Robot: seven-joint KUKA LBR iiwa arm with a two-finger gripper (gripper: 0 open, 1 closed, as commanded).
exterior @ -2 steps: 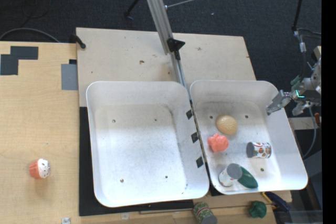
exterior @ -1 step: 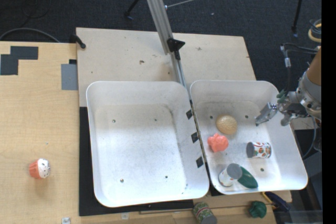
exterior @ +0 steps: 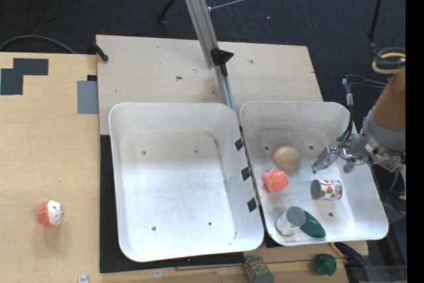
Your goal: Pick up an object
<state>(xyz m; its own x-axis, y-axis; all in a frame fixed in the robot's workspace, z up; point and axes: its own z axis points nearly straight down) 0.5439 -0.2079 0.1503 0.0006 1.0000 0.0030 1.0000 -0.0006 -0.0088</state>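
The right bin (exterior: pixel 301 117) holds a tan ball (exterior: pixel 286 157), a pink-red lumpy toy (exterior: pixel 275 180), a small printed white can (exterior: pixel 327 189) lying on its side, and a white-grey cup (exterior: pixel 289 220) beside a dark green piece (exterior: pixel 312 228). My gripper (exterior: pixel 335 163) hangs over the right side of this bin, just above the printed can and right of the tan ball. Its fingers are spread open and nothing sits between them. The grey arm (exterior: pixel 387 119) comes in from the right.
The left bin (exterior: pixel 132 117) lies beside the right one, with black clips along the shared wall. A slanted aluminium post (exterior: pixel 202 16) rises behind the bins. A red-white toy (exterior: pixel 50 213) sits on the wooden bench at left. Two green objects (exterior: pixel 324 264) lie below the right bin.
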